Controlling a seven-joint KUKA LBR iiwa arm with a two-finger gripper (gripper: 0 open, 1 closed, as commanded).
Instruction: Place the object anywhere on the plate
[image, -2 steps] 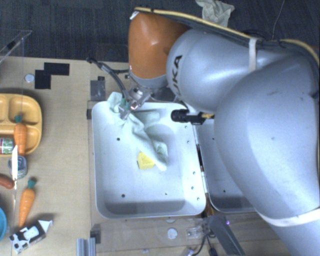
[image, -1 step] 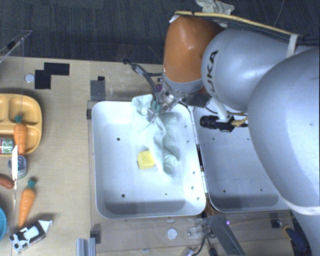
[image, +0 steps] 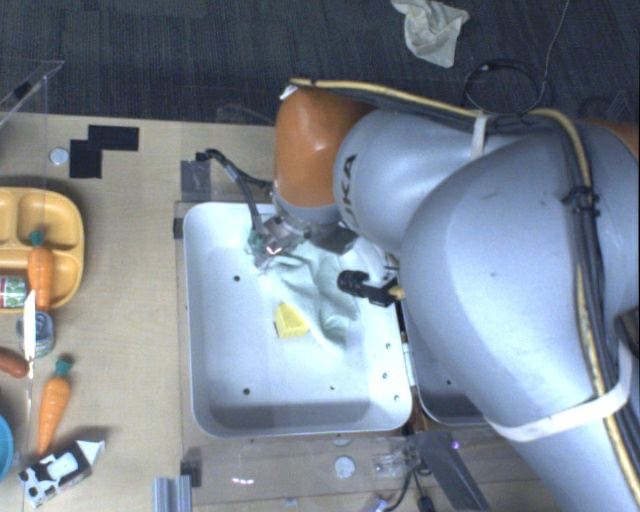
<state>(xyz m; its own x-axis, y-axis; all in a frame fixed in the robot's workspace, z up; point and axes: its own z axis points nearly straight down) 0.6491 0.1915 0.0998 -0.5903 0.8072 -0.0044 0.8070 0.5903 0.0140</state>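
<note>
Pincer above pale cloth — left bin

A small yellow wedge-shaped object lies flat on the left bin's white floor, near frame centre, beside a crumpled pale cloth.

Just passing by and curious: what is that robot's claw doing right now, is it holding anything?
Gripper: low in the shallow white bin, at the edge of the crumpled pale green cloth; open, closed or holding cannot be told.
</note>
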